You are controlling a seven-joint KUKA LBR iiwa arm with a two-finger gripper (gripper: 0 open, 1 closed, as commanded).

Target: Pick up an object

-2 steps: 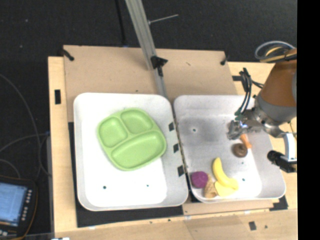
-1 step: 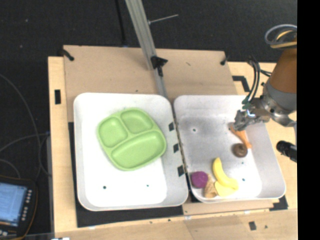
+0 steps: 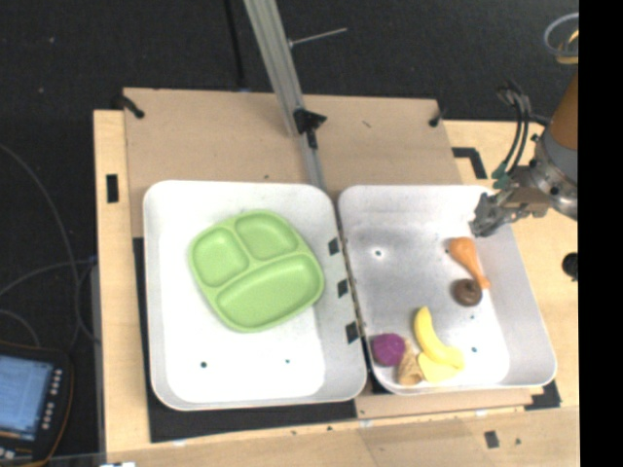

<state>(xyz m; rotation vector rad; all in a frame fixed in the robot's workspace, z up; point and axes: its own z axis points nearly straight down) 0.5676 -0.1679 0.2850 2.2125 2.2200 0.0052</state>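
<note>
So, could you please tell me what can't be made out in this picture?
- Gripper: small and blurred in the camera view; finger state unreadable.
- Arm: cut off by the right edge.
- Tan piece beside the banana: partly covered by it, too small to identify.
- Handheld screen: cut off at the left edge.

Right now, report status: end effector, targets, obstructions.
End effector above right bin's far edge, nothing visibly held. Carrot nearest, just below it. Banana, brown ball nearby. Path looks clear.
</note>
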